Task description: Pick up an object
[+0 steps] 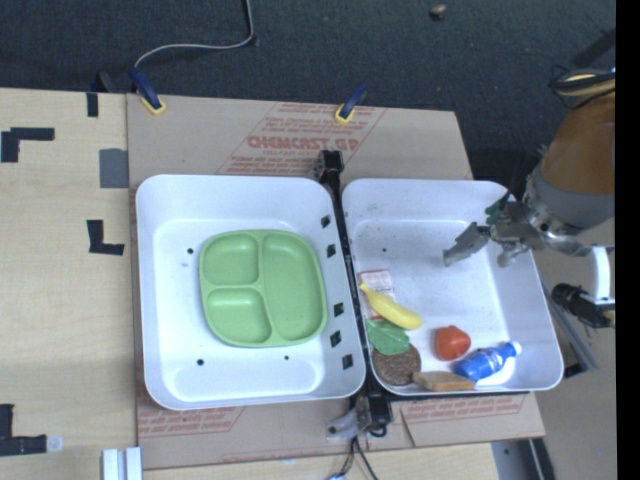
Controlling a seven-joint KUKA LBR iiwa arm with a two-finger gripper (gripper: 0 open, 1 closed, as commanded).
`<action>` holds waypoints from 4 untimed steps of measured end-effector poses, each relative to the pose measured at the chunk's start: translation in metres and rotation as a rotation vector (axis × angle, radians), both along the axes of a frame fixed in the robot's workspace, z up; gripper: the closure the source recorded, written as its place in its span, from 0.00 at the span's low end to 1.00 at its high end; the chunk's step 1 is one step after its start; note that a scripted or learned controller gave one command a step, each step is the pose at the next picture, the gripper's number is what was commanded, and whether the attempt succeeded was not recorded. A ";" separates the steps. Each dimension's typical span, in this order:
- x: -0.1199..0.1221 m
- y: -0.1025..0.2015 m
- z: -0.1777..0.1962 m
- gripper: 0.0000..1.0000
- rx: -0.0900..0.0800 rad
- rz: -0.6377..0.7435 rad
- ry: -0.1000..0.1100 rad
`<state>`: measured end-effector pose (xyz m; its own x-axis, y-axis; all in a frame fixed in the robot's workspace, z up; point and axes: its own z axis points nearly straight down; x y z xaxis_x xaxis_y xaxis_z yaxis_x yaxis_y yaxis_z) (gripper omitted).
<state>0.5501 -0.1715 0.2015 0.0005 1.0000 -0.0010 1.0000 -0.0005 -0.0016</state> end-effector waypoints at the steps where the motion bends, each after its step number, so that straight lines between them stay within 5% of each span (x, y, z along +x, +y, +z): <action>1: -0.013 0.047 -0.019 0.00 0.002 0.002 0.001; 2: -0.031 0.064 -0.105 0.00 0.000 0.001 -0.005; 3: 0.023 -0.030 -0.111 0.00 0.001 0.001 -0.015; 4: 0.052 0.041 -0.114 0.00 0.001 0.004 -0.007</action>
<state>0.6021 -0.1303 0.0870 -0.0033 1.0000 0.0004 1.0000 0.0033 0.0059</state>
